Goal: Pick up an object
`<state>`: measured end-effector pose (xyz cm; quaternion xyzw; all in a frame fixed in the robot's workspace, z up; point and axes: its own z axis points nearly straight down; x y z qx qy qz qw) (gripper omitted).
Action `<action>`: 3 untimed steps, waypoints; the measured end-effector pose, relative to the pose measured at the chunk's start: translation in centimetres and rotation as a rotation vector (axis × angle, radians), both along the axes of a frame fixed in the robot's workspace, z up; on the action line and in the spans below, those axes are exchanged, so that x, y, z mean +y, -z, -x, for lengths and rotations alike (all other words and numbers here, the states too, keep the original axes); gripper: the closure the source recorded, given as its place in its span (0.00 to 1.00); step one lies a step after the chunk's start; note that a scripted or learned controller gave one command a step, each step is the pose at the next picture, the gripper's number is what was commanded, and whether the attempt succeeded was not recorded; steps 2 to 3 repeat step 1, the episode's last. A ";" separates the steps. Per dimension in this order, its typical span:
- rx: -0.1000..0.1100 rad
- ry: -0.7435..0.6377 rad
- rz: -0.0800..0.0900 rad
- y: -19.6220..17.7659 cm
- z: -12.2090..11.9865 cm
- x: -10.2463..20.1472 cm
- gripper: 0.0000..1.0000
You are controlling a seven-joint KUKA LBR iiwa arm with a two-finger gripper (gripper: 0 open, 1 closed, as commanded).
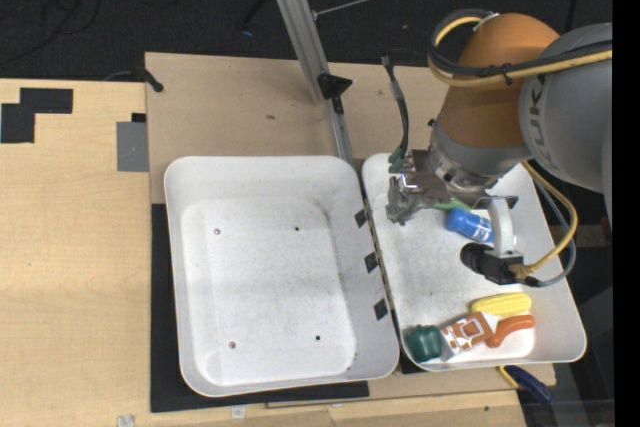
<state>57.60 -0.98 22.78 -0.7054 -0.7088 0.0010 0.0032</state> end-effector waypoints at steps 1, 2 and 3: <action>0.001 0.001 0.001 0.1 2.4 5.0 1.00; 0.001 0.001 0.001 0.1 2.4 5.0 1.00; 0.001 0.001 0.001 0.1 2.4 5.0 1.00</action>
